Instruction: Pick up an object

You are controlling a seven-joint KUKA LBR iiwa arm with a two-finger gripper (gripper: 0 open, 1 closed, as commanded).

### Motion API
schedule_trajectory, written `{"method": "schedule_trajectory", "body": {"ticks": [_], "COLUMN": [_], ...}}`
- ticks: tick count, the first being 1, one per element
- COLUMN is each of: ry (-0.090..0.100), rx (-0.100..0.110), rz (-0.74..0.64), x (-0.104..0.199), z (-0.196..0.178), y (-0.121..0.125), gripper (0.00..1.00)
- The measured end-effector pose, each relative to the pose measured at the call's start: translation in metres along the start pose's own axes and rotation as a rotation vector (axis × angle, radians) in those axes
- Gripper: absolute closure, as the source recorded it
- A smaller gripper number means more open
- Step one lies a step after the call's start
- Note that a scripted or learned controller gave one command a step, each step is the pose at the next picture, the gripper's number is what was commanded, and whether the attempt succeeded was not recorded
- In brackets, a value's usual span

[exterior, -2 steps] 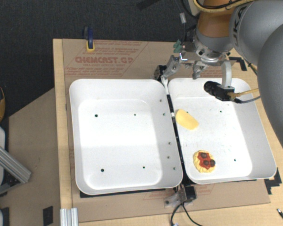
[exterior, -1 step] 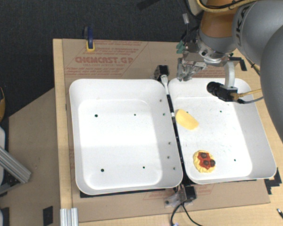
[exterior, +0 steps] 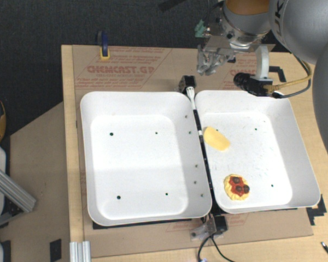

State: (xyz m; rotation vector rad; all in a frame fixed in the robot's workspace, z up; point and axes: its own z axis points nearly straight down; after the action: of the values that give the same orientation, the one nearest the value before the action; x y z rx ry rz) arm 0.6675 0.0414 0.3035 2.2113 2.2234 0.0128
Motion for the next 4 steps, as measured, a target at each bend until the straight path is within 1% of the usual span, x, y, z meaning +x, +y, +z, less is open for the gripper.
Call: {"method": "schedule_trajectory", "body": {"ticks": [1,2,3,4], "ry": [0.005,-0.004,-0.001,-0.001], "rx": [0.001,-0.001,0.028,-0.001], "rz": [-0.008,0.013,-0.004,0.008], "x": [0.11,0.027,0.122,0.092], "z": [-0.057,-0.114,0.03,-0.06], "y": [-0.009,0.001,-0.049,-0.028], "gripper": [1.0,1.0,1.0,1.0]}}
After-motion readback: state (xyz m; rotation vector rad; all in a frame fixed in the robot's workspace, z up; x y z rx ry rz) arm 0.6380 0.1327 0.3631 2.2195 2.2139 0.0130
